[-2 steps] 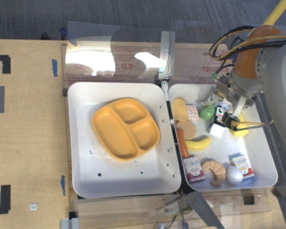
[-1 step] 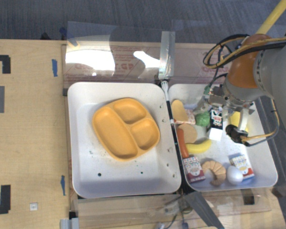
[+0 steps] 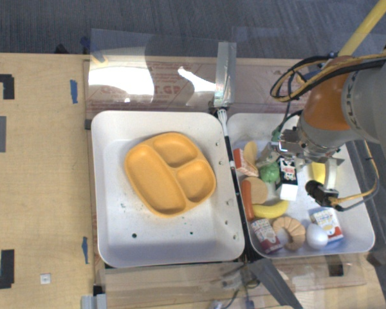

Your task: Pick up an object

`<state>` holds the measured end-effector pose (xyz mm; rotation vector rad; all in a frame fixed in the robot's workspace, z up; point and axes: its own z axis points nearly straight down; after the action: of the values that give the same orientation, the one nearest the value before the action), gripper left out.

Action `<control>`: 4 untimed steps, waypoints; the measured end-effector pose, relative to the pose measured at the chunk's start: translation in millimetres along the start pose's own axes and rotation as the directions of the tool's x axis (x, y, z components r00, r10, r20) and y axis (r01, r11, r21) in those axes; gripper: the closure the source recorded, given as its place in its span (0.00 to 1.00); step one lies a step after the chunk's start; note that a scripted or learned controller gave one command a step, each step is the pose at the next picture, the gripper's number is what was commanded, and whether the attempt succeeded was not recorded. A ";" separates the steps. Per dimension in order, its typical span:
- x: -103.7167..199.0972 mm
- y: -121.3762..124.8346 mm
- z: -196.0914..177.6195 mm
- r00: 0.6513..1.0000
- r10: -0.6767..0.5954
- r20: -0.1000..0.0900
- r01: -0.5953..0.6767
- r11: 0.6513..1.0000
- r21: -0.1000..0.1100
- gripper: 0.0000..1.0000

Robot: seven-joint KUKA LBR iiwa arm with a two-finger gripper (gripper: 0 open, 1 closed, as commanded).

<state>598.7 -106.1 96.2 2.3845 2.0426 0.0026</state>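
holding one orange plate [image 3: 171, 172], two white bins [image 3: 109, 237]; one gripper [image 3: 288, 180], grip state unclear

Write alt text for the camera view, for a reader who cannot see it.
A grey robot arm with an orange band reaches down into the right bin, which is crowded with toy food, including a banana and an egg. The left bin holds a yellow divided plate.

Bright, even; glare on plastic sheet [image 3: 148, 82] behind bins.
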 end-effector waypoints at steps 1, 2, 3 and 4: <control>-24.4 40.5 -66.3 0.985 -0.172 0.001 0.172 0.985 -0.001 0.00; -24.2 39.5 -64.1 0.985 -0.172 0.000 0.172 0.985 0.003 0.00; -53.1 -3.5 0.7 0.960 -0.280 -0.005 0.280 0.960 -0.005 0.00; -56.2 -3.6 -10.2 0.961 -0.277 0.000 0.277 0.961 -0.005 1.00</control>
<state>586.6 -161.0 106.3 2.0732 2.3529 0.0083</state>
